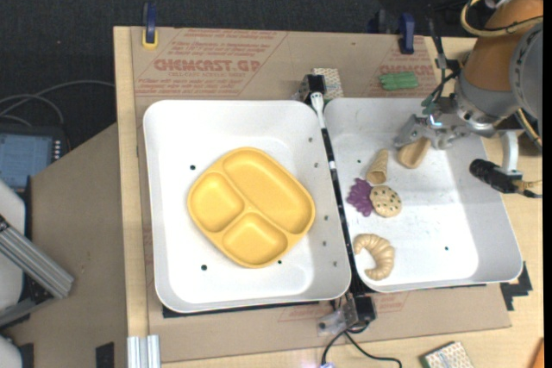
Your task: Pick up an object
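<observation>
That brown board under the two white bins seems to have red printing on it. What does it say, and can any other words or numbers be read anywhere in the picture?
"CHEMCAST GP": red print on the brown board, above the left bin.
A second red print on the board above the right bin: partly hidden by a green object, too blurred to read.
Smaller red lines under the big print: too small to read.
Nothing else bears readable text.
</observation>
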Robot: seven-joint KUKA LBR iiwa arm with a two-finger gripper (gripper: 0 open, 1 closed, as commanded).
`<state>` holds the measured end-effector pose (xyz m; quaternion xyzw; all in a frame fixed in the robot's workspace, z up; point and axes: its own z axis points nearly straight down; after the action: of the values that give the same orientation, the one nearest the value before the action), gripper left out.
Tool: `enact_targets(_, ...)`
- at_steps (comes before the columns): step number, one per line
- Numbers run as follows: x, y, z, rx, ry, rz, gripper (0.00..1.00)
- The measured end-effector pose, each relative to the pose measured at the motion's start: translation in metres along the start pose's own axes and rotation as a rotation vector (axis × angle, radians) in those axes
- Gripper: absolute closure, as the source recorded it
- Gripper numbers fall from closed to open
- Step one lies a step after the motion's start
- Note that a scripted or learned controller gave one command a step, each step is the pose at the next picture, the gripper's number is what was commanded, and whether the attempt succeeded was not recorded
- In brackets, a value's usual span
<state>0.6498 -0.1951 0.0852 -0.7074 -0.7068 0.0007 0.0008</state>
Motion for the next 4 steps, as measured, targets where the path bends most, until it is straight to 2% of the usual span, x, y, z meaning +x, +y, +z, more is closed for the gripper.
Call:
enact_targets(1, 0.02, 0.018, 0.0, -0.006, -0.002, -0.003, 0.0)
enact_targets(2, 0.019, 0.018, -0.011, -0.009, -0.003, -0.003, 1.0)
enact_targets(3, 0.019, 0.018, -0.011, -0.008, -0.003, -0.003, 0.0)
enact_targets(4, -0.018, -0.013, 0.0, 0.001, 0.0, 0.001, 0.0)
